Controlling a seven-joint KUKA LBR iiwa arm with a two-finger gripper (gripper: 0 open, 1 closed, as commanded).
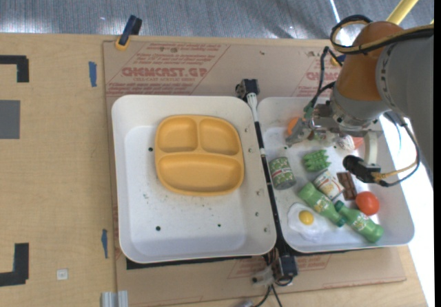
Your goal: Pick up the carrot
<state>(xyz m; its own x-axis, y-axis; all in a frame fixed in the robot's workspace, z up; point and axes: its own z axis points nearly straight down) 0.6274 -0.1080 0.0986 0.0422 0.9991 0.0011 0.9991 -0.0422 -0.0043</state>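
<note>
1. Hovering low over the upper part of the right bin [403, 230], the gripper [311, 128] is sitting at the bin's upper-left area, with the arm [375, 65] coming in from the upper right of the frame.
2. Carrot [294, 124]: a small orange piece is showing just left of the gripper, near the bin's upper-left corner. It is looking like it's touching or tucked under the tool body; can't tell which.
3. Grip state: can't tell. The wrist is blocking the business end, and nothing is visibly clamped, so I'm not calling it a hold.
4. Other clutter in the same bin: green can [281, 172] mid-left, green leafy item [316, 160] centre, fried egg [304, 218] lower left, green bottle [358, 221] lower right, tomato [368, 203] right.
5. Left bin [131, 182] is holding the yellow divided plate [200, 154], well apart from the action.
6. My read: the arm is positioning at the bin corner because that's where the carrot is sitting. The wall close by is leaving little room on that side, so a slip or a nudge against the rim seems likely.
</note>
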